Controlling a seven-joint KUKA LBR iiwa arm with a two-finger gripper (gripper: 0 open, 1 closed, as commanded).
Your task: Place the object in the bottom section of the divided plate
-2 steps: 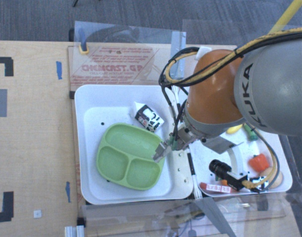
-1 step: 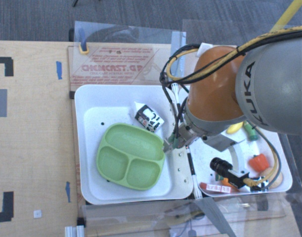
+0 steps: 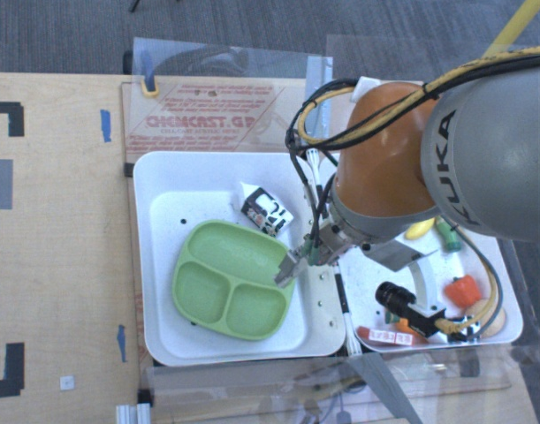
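While the gripper [image 3: 289, 272] hangs over the right rim of the green divided plate [image 3: 218, 259] in the left bin [image 3: 155, 237], we cannot tell whether it is spread, pressed together or pinching anything. We see nothing lying in the plate's compartments. The nearest loose thing, a black-and-white packet [image 3: 268, 210], lies just beyond the plate's upper right rim. We judge the placing step not yet done. If the gripper carries something, the next move calls for travelling left over the plate's lower compartments, then releasing low.
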